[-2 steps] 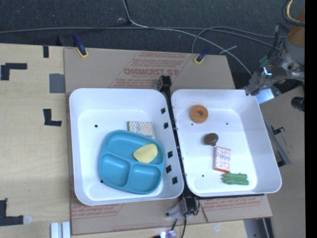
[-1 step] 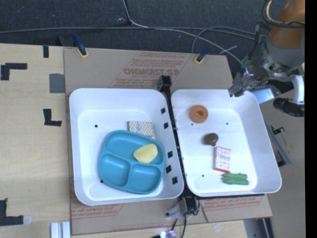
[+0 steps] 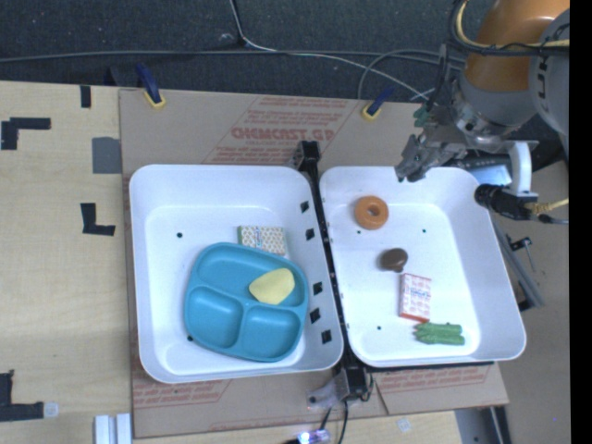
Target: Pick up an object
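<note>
One grey two-finger gripper (image 3: 412, 166), fingers slightly apart and holding nothing, hovers at the right bin's (image 3: 481, 248) far rim; the orange ring-shaped doughnut (image 3: 371, 213) lies nearest, down-left of it.

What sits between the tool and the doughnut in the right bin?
Nothing visible. The tool hangs over the right bin's far rim, and only bare white floor lies between it and the doughnut. The brown lump sits nearer the camera, off that path.

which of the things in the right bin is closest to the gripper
The orange doughnut, lying nearest the gripper; the brown lump, red-and-white packet and green toy lie farther down the bin.
</note>
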Robot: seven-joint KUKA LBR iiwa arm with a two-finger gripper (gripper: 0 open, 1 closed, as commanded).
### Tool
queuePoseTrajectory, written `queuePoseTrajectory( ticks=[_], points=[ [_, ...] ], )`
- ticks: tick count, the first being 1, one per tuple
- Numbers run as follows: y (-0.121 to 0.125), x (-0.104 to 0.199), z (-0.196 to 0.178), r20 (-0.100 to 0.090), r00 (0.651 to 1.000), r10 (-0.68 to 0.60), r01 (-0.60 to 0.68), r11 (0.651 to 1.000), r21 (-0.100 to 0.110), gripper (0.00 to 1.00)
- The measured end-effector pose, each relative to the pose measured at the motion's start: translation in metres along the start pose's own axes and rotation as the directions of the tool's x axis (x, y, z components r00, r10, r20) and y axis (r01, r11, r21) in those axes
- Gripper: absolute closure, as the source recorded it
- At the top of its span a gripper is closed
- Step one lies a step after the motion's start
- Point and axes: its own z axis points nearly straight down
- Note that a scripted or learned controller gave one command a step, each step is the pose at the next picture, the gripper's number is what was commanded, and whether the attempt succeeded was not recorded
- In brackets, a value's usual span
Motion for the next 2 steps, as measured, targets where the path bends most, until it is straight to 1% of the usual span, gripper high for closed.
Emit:
queuePoseTrajectory(
  ticks=[1, 2],
  points=[
    [0.001, 0.05, 0.021, 0.0, 1.0, 0.0, 0.0, 1.0, 0.001, 1.0],
    [-0.003, 0.113, 0.028, -0.001, 1.0, -0.002, 0.002, 1.0, 0.001, 1.0]
  ],
)
